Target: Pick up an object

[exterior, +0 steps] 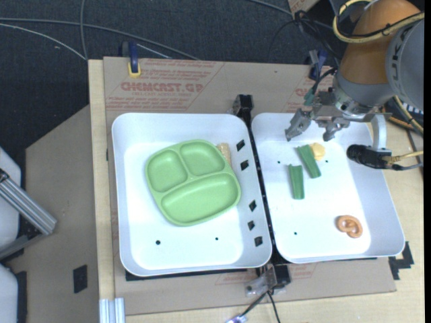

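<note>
The camera view looked down on two white bins side by side; the left bin (pixel 135 180) held a green divided plate (pixel 193 181), with a small tan piece (pixel 223 153) just beyond its far right edge; the right bin (pixel 377 200) held the loose things fit for picking, namely two green sticks (pixel 297 181) (pixel 309 160), a small yellow piece (pixel 318 151) touching the farther stick, and an orange pretzel-like ring (pixel 349 226) near the right corner. The gripper (pixel 312 130) hung over the far end of the right bin, its fingers spread apart and holding nothing, seemingly lined up above the farther stick and yellow piece for a descent; the arm's upper part was cut off at the right edge; the tan piece was too small to identify; how high the fingers stood above the bin could not be judged.
</note>
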Tool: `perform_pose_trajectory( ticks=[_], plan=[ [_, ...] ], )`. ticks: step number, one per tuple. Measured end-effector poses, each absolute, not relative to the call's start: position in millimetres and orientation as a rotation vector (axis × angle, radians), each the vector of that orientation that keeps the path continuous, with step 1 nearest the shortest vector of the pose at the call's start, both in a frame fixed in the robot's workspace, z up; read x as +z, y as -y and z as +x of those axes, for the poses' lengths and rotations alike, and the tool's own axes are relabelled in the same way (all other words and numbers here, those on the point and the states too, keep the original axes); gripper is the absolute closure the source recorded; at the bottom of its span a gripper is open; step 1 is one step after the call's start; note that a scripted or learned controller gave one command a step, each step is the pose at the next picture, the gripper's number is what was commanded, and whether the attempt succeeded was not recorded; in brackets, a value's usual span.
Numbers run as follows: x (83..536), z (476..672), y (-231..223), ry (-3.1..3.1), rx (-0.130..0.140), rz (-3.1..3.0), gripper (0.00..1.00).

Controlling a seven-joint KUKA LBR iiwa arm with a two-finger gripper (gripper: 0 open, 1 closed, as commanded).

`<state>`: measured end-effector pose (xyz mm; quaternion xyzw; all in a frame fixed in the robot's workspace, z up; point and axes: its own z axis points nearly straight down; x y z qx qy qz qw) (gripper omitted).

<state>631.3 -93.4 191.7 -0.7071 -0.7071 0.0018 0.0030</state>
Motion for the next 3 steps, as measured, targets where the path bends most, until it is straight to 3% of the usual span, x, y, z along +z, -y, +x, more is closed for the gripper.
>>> perform_pose_trajectory(
  ticks=[1,2,3],
  plan=[
    [149.2,631.7,91.9,2.217,0.006,-2.217,0.0],
    [163.8,633.7,91.9,2.222,-0.003,-2.221,1.0],
    [216.6,643.1,84.7,2.228,-0.008,-2.223,1.0]
  ],
)
